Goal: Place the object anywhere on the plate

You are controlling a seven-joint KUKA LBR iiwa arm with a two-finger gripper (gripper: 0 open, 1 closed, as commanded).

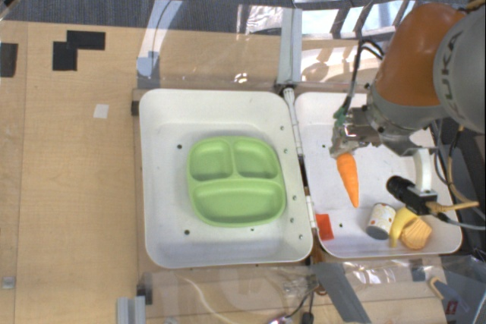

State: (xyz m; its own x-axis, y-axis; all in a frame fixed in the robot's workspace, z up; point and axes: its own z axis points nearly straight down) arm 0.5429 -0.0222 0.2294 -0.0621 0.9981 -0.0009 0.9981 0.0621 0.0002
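End effector (345,142) touches carrot (348,178) in right bin (319,186).

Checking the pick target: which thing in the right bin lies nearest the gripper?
The orange carrot, its thick end close by the gripper. The small orange block, the can and the yellow banana lie farther off.

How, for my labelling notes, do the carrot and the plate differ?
The carrot is orange, the plate green. The carrot is slim and tapered, the plate broad with three compartments. The carrot lies in the right bin, its thick end at the pincer; the plate lies in the left bin. Both rest in white bins.
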